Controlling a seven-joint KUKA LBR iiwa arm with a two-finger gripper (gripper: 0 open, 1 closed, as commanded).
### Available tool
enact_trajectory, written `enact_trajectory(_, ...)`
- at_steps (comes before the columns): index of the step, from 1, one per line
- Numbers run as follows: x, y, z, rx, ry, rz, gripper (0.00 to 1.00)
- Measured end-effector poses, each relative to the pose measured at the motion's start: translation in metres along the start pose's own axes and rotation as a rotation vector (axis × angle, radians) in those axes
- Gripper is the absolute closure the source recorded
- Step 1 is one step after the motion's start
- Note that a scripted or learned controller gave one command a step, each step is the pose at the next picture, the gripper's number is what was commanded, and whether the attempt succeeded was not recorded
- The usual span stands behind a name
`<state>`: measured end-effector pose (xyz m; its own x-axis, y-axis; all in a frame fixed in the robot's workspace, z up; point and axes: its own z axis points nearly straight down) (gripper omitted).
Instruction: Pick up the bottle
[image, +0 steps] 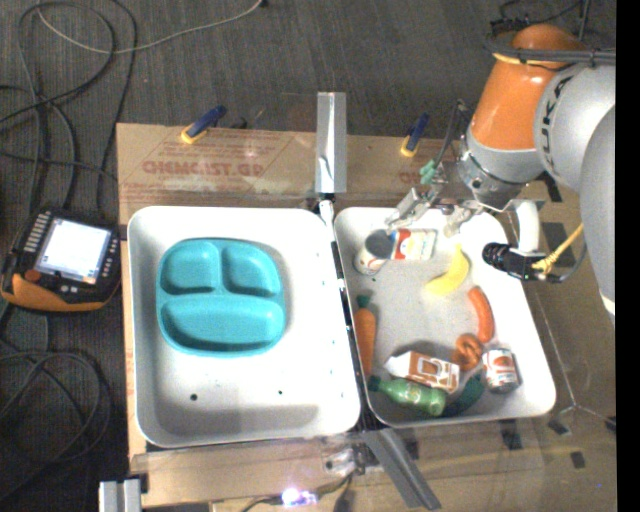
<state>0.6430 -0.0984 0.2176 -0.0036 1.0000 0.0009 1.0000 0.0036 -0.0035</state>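
Observation:
The bottle (411, 394) is green and lies on its side at the near edge of the right bin (530, 330), partly under a brown-and-white box (433, 370). My gripper (428, 221) hangs over the far end of that bin, well away from the bottle. It stands open, with its fingers spread just above a small white-and-red carton (415, 244). Nothing is held between them.
The right bin also holds a white cup (374, 251), a banana (449, 273), a sausage (481, 311), a carrot (366, 338) and a can (500, 368) close to the bottle. In the left bin (150, 400) lies a blue divided plate (222, 296).

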Motion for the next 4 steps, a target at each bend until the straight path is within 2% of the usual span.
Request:
enact_trajectory(1, -0.066, 0.019, -0.112, -0.003, -0.006, -0.287, 0.0)
enact_trajectory(2, -0.066, 0.019, -0.121, -0.002, -0.009, -0.288, 1.0)
enact_trajectory(3, -0.066, 0.019, -0.121, -0.002, -0.009, -0.287, 0.0)
enact_trajectory(4, -0.115, 0.025, -0.217, -0.004, -0.004, -0.284, 0.0)
